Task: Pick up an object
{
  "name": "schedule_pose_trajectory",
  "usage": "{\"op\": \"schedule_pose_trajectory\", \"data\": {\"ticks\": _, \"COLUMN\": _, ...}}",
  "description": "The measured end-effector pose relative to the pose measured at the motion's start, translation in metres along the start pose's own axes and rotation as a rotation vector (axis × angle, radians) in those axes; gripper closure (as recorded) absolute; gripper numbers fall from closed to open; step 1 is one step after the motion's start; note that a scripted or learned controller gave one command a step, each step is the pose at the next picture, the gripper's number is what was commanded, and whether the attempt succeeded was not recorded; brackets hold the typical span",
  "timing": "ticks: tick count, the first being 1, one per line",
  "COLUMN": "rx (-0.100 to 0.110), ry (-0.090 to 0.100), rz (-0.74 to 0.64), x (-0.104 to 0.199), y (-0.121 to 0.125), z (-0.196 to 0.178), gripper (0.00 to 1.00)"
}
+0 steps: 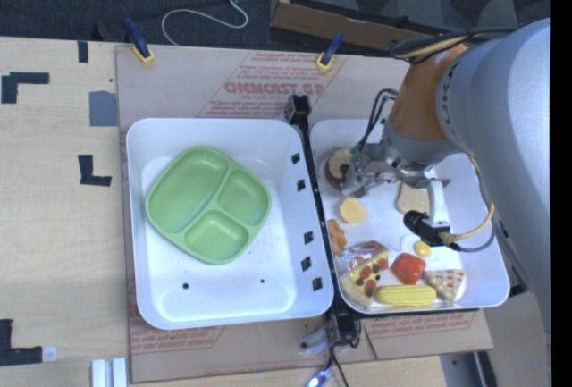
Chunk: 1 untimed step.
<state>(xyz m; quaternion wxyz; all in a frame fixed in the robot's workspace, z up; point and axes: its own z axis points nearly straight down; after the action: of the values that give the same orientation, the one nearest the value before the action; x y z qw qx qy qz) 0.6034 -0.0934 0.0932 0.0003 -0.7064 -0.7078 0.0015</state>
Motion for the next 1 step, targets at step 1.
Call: {"op": "schedule_pose_trajectory", "data": {"ticks": 1, "rx": 0.001, "ry": 0.000, "rz": 0.000, "x": 0.0000, "y": -0.0002, "z": 0.0005, "gripper": 0.00}}
